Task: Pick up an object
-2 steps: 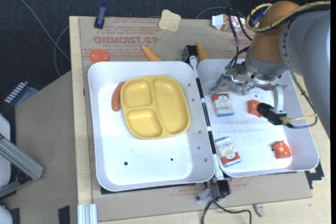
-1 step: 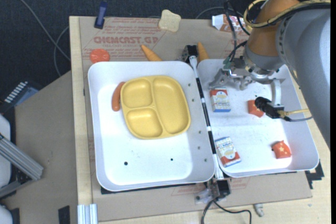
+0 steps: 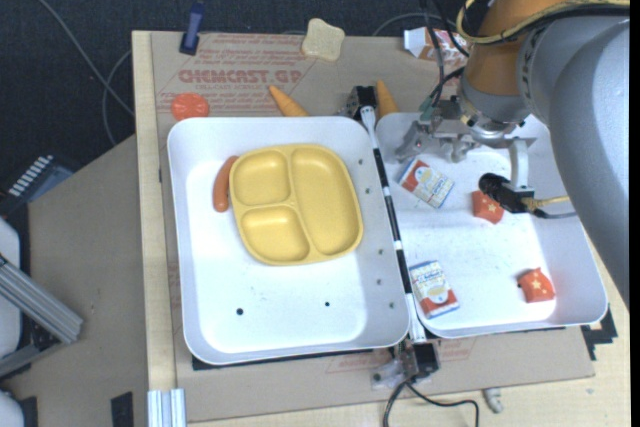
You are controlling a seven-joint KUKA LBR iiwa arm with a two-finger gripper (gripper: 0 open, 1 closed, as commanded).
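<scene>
My gripper (image 3: 436, 147) hangs over the back left corner of the right bin (image 3: 575, 310), its fingers spread and nothing between them. Just in front of it lies a small white carton (image 3: 427, 183) with a blue and orange print. Further right in that bin is a red piece (image 3: 487, 207). A second white carton (image 3: 433, 287) lies at the front left of the bin, and another red piece (image 3: 537, 285) sits at the front right. The left bin (image 3: 200, 295) bears a yellow divided plate (image 3: 297, 203) with a red sausage (image 3: 221, 185) at its left side.
Behind the bins, on the cardboard, lie a slice of bread (image 3: 323, 38), a carrot (image 3: 287, 102), an orange disc (image 3: 188, 105), a blue object (image 3: 191, 27) and an orange piece (image 3: 385, 98). The arm's bulk covers the right bin's back right.
</scene>
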